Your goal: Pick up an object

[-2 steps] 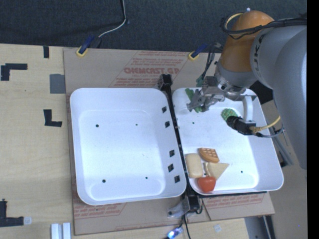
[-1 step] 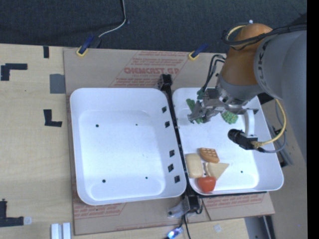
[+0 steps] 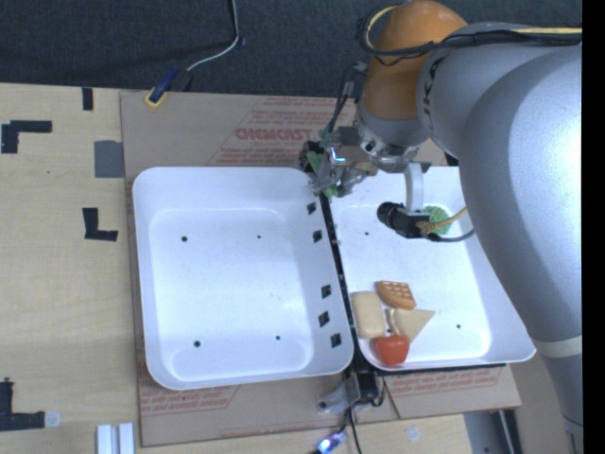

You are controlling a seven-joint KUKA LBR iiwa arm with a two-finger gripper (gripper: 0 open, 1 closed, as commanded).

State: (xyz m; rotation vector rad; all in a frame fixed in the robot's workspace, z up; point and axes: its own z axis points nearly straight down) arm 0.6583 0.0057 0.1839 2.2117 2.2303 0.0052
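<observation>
Lying bunched and touching in the near left corner of the right bin [image 3: 454,282]: tan waffle [image 3: 397,294], pale bread roll [image 3: 368,314], cream wedge [image 3: 412,322], red tomato [image 3: 391,350]. Sitting well apart, farther back: small green thing [image 3: 437,218].

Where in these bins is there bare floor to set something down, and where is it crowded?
The left bin is bare wall to wall. In the right bin, bare floor lies between the green item and the near-left cluster: waffle piece, pale block, pale wedge, red tomato. The gripper crowds the divider's far end.
</observation>
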